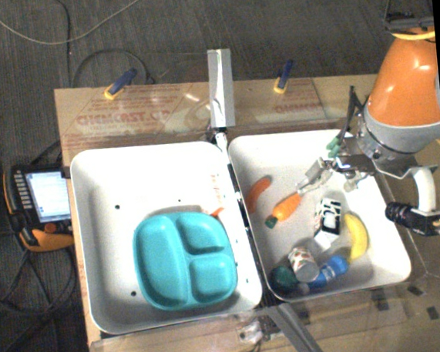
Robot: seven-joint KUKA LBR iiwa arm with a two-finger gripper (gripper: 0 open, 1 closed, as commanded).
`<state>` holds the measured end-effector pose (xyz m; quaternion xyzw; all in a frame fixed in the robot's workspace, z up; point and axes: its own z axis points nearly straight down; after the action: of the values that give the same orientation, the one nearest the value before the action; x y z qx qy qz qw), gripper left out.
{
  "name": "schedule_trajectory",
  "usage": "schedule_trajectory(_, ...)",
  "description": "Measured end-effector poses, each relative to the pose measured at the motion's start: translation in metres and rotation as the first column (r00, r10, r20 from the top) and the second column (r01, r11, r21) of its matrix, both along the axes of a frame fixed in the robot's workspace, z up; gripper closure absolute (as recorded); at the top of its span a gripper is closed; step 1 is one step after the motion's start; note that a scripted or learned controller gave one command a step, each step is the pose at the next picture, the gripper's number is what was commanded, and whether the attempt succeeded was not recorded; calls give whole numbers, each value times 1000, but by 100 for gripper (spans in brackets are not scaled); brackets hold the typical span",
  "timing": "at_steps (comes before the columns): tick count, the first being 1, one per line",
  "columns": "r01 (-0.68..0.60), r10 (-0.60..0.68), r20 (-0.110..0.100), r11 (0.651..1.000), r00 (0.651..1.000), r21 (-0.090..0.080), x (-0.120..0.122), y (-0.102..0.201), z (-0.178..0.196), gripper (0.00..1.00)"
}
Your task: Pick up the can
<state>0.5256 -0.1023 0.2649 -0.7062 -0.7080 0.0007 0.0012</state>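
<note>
hovering over the right bin [384, 271], gripper [322, 171] jaw state unclear, cannot tell. can [303, 261] lies tipped at near side by blue bottle [330, 269]. probably light, stiff, slippery; grip across its body.

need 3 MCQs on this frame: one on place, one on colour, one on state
1. Where does the can lie?
A. In the left bin
B. Near the front of the right bin
C. On the tray

2. What colour is the tray?
A. Red
B. Yellow
C. Teal

3. How does the can stand to the gripper?
A. Apart from it, lying among other things
B. Lifted above the bin
C. Set on the tray

Answers:
1 B: it lies low in the right bin, beside a blue bottle.
2 C: the tray in the left bin is teal.
3 A: the gripper is over the back of the bin, near the carrot.
</note>
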Motion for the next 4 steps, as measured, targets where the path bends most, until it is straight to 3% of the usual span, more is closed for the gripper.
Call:
schedule_trajectory(1, -70, 70, -3, 998, 998, 2, -43, -3, -136, 0)
schedule_trajectory(2, -32, 32, 48, 999, 998, -11, -28, -7, -159, 0)
schedule_trajectory(3, -8, 8, 58, 1000, 998, -10, -24, -28, -159, 0)
schedule_trajectory(4, -6, 6, 50, 1000, 999, -8, -26, -29, -151, 100)
